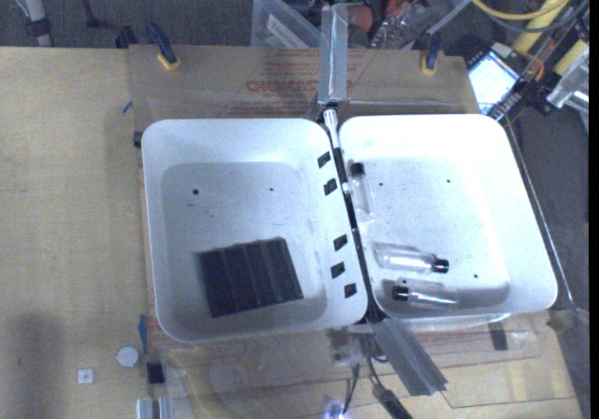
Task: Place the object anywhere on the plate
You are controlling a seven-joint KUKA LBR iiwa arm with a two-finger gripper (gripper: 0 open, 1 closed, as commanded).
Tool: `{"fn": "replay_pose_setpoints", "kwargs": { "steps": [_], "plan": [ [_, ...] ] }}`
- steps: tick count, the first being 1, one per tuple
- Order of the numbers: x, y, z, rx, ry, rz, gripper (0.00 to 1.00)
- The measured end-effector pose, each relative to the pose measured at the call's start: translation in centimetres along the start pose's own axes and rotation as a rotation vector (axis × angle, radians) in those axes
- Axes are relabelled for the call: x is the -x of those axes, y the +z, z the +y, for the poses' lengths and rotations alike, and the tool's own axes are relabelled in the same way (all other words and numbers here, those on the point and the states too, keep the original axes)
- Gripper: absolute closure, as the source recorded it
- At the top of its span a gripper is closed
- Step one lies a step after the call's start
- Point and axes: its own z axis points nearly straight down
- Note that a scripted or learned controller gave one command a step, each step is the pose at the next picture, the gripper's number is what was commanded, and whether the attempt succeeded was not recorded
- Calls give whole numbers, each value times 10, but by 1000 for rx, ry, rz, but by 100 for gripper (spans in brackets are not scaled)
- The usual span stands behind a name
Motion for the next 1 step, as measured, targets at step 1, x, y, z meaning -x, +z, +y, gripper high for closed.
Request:
{"fn": "replay_pose_setpoints", "kwargs": {
  "steps": [1],
  "plan": [
    [14, 1, -47, -2, -604, 1, 100]
  ]
}}
